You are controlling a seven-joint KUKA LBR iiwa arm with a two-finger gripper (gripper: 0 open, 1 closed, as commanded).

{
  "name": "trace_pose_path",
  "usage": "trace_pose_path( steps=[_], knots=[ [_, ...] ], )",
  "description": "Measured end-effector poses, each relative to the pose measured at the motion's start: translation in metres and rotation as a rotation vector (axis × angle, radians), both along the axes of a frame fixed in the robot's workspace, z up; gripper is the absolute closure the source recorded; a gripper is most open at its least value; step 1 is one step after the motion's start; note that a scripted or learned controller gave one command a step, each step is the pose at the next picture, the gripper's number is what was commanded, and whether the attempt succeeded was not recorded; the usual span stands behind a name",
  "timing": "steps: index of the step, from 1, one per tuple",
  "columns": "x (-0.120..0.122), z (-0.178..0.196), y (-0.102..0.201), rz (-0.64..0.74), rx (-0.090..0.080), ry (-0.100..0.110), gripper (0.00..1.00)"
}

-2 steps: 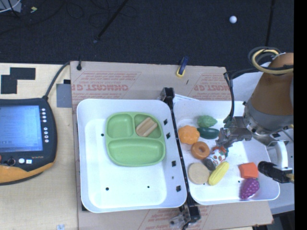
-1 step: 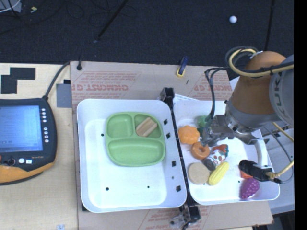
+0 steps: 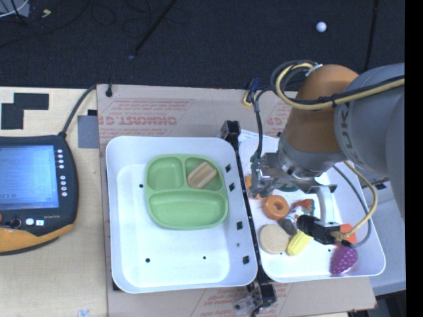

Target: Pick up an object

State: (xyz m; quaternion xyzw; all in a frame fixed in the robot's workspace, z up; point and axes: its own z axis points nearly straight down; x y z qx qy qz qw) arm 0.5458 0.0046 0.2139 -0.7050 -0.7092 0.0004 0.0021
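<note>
Arm (image 3: 370,114): thick grey link with rounded orange band (image 3: 320,114) above wrist, grey metallic wrist housing (image 3: 297,160) just below the band, yellow and black cables (image 3: 291,81) looping over the band's top, black cable (image 3: 256,121) running along its left side.
</note>
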Motion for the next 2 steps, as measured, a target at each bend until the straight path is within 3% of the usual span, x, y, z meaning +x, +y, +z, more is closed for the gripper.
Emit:
trace_pose_path(
  steps=[2],
  knots=[
    [0.035,0.023,0.099,-0.001,-0.001,-0.002,1.0]
  ],
)
